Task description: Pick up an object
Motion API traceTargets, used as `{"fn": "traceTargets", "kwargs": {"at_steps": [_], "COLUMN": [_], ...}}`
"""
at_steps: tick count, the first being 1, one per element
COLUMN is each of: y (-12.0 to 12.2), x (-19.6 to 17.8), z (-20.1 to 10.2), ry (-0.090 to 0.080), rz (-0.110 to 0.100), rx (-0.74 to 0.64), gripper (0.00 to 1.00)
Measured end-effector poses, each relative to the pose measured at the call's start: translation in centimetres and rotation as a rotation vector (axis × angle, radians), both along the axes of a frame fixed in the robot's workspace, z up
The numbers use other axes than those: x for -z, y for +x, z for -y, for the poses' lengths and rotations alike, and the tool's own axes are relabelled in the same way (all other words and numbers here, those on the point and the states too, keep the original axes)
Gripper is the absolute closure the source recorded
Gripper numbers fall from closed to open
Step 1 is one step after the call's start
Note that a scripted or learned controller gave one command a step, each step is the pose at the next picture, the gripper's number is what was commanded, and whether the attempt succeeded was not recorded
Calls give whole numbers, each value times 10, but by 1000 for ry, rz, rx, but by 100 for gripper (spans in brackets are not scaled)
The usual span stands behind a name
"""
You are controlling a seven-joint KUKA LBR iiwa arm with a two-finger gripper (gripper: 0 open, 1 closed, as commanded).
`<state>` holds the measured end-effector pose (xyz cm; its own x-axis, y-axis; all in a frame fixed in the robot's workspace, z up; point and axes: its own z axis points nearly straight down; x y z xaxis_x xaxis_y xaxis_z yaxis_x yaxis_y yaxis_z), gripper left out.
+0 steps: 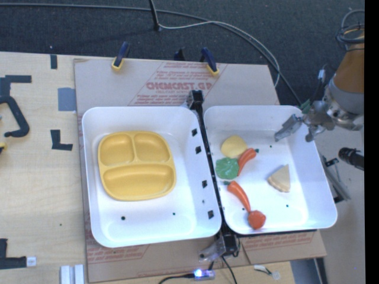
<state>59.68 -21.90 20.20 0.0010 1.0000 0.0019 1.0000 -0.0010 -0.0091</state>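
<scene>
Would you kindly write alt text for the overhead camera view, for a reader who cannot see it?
A robot gripper, open and holding nothing, hovers over the upper right of the right white bin, which holds a yellow lump, a green piece, two orange carrots, a red ball and a tan wedge. The left bin holds a yellow divided tray.

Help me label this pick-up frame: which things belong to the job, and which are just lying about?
Job:
hand
yellow lump
green piece
two orange-red pieces
tan wedge
right bin

Lying about:
yellow divided plate
left bin
two blue clamps
</scene>
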Motion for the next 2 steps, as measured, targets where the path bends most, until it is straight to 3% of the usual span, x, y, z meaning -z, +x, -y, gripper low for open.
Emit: {"fn": "traceTargets", "kwargs": {"at_steps": [1,2], "y": [2,0], "x": [-5,38], "z": [0,1], "ry": [-2,-1], "rz": [9,5], "rx": [-2,-1], "gripper": [0,0]}}
